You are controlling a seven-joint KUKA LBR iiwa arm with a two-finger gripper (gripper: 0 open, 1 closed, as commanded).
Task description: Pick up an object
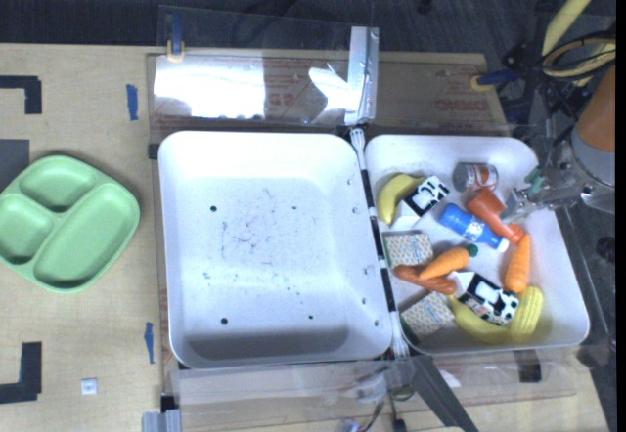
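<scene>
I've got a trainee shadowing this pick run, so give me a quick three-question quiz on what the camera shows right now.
1. True or false: the toys lie in the right bin, the one nearer the arm.
2. Multiple choice: what sits on the bench left of the left bin? A) a green divided plate B) a red bowl C) a metal pan
3. Fill in: the blue bottle lies between the small can above it and an orange ____ below it.

Key: 1 true. 2 A, the green divided plate. 3 carrot.
</scene>
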